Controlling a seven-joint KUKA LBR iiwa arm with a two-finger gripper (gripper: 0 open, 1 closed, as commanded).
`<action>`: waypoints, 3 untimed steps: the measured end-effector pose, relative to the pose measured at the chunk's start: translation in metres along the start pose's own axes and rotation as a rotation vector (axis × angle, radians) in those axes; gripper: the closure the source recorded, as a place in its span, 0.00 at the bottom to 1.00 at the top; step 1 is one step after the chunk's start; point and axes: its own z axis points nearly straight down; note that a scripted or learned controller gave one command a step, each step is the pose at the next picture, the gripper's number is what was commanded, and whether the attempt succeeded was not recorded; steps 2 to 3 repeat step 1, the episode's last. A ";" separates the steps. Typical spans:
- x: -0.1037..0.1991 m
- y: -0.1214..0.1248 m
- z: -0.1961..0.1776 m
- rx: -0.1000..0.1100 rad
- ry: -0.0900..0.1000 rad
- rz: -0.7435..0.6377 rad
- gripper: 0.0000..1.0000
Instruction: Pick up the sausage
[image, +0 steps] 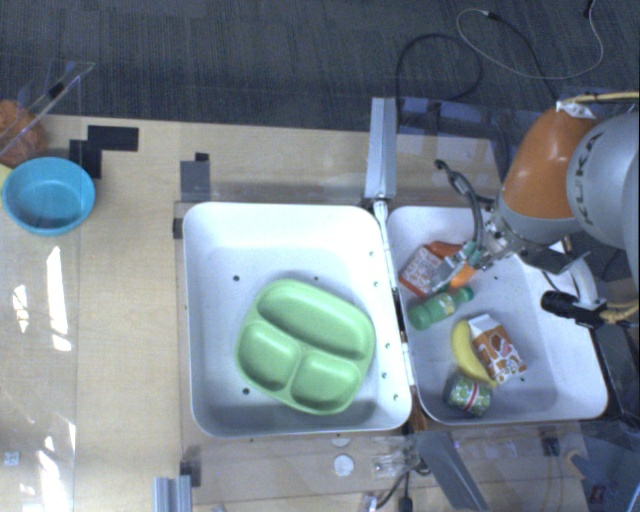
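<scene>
In the right bin (560, 400), my gripper (472, 256) hangs low over the upper left part, reaching in from the grey and orange arm (545, 180). Right under and left of it lies a small reddish-brown piece (443, 250) that may be the sausage, partly hidden by the gripper. It touches an orange and white packet (421, 270). A green bottle (438, 308) lies just below the gripper.
A banana (464, 350), a small orange carton (497, 354) and a green can (467, 395) sit lower in the right bin. The left bin (215, 250) holds a green divided plate (305, 345). A blue bowl (48, 195) stands on the bench at far left.
</scene>
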 end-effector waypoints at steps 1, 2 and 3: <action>0.022 -0.014 0.007 -0.033 -0.038 -0.224 0.00; 0.022 -0.014 0.007 -0.033 -0.038 -0.224 0.00; 0.022 -0.014 0.007 -0.033 -0.038 -0.224 0.00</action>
